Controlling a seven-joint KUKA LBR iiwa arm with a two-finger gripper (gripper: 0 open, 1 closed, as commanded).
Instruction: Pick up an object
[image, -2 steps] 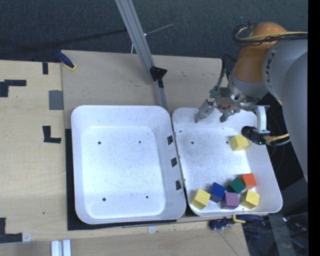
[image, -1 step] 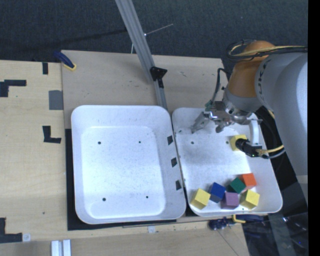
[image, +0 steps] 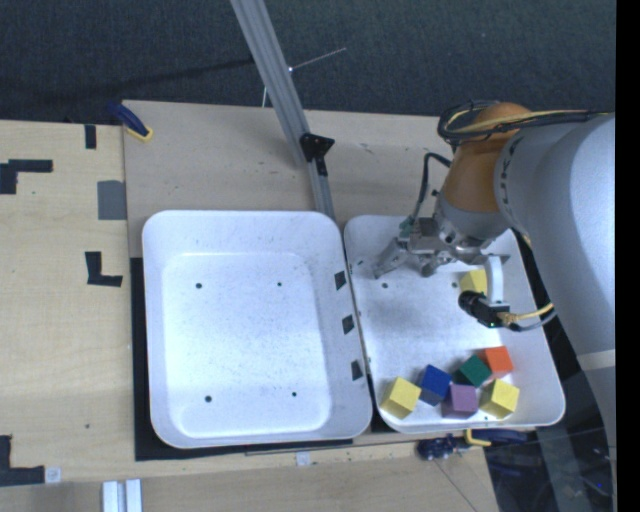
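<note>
- Nearest the front edge, right bin (image: 372, 330): six cubes clustered at its near end, all resting on the bin floor.
- Front row: yellow cube (image: 402, 397) at left, purple cube (image: 463, 399) in the middle, second yellow cube (image: 502, 398) at right.
- Just behind: blue cube (image: 435, 382), green cube (image: 474, 371), orange cube (image: 497, 359).
- Left bin (image: 240, 325) sits beside the right bin, rims touching.
- Far end of right bin: gripper (image: 405, 258) low over the floor, well apart from the cubes; fingers look spread, nothing between them.
</note>
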